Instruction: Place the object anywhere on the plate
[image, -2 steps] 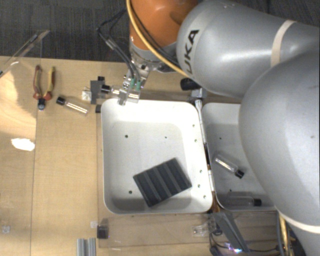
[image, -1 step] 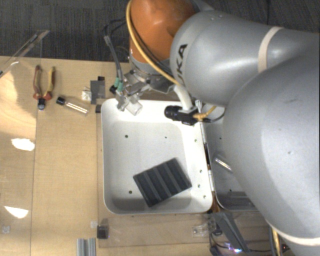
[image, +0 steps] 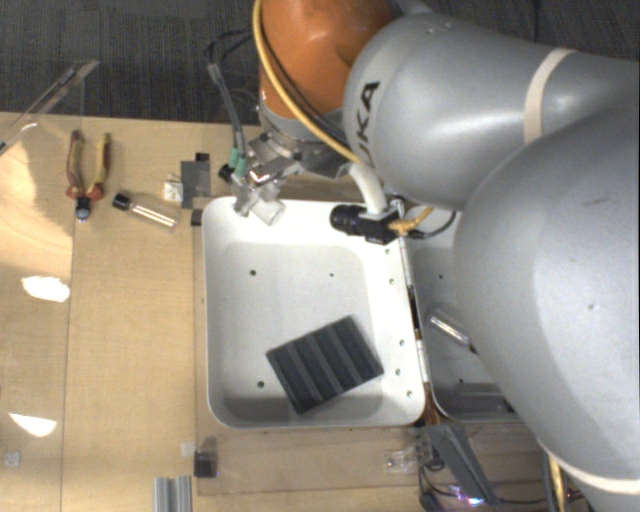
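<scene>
Dark ribbed rectangular block (image: 324, 364), lying flat and askew near bin's (image: 225, 300) front edge. Hand (image: 256, 203) over bin's far-left corner; grip impossible to tell.

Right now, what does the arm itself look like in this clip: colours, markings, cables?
The arm is glossy light grey with bulky rounded links, black KUKA lettering on one link and a pale band around another. An orange section sits above the wrist, with yellow and black cables looping past it. The gripper is small, metallic with clear parts.
</scene>
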